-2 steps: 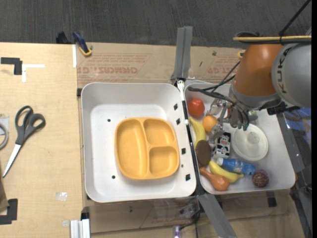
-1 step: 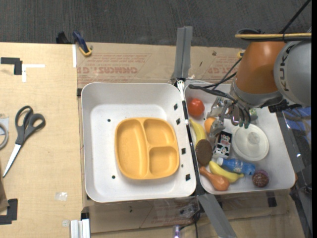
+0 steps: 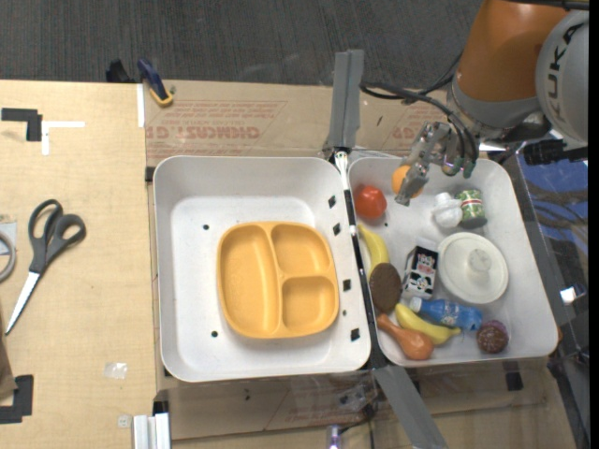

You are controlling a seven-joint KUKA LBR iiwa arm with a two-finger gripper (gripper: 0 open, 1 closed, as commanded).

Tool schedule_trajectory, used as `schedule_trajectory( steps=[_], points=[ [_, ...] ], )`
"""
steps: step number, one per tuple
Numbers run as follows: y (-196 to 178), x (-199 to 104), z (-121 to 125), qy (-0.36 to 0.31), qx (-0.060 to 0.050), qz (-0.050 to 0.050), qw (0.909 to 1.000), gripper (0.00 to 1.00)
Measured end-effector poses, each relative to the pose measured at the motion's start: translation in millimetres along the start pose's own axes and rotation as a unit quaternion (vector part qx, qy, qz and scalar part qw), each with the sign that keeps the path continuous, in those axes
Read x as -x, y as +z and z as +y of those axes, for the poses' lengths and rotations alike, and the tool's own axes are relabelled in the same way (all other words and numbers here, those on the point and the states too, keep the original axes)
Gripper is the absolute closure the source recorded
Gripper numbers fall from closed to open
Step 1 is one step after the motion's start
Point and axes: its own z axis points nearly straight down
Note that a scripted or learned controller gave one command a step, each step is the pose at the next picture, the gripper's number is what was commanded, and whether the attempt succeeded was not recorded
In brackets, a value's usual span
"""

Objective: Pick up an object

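An orange ball [image 3: 401, 178] lay in the right bin [image 3: 524, 213], just right of a red tomato [image 3: 371, 202]. The end effector [image 3: 432, 162] hung touching it, fingers narrowly parted, nothing visibly gripped between them.

Even, fairly bright light is falling from overhead across the frame, and shadows are staying soft and short. The two white bins [image 3: 178, 279] are reflecting strongly, their floors nearing overexposure at centre and right. The yellow divided plate [image 3: 277, 279] is showing gentle sheen along its ridges rather than hard glare. The dark floor along the upper part of the frame is sinking into dimness. The orange band [image 3: 510, 45] at upper right is glowing with a broad soft highlight. Sharpness is holding moderately everywhere, though small items in the right-hand bin are looking slightly soft and grainy.
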Motion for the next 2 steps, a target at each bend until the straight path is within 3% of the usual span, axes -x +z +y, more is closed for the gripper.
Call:
schedule_trajectory(
  steps=[1, 2],
  points=[
    [-35, -19, 58, 0.086, 0.000, 0.001, 0.9963, 1.00],
    [-19, -121, 78, 0.120, -0.001, 0.003, 0.9927, 1.00]
  ],
)
